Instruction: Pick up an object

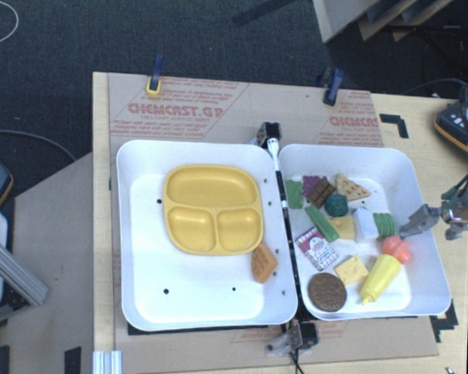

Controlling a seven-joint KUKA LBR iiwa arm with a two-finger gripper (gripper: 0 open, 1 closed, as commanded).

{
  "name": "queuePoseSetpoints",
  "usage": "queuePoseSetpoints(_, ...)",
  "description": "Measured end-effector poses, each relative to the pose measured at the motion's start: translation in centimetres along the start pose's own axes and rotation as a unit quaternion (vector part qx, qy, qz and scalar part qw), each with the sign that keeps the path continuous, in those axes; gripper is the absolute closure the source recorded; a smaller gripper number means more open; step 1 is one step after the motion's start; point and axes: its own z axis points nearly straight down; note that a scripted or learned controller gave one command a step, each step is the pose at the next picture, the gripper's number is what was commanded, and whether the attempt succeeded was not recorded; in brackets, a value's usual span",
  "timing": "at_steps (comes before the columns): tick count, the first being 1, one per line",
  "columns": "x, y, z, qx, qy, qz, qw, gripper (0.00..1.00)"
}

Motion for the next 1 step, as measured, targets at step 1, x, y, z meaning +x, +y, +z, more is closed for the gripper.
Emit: queuePoseSetpoints(1,0.03,0.22,-0.49,-0.005,-0.001,-0.002,1.0,0.0)
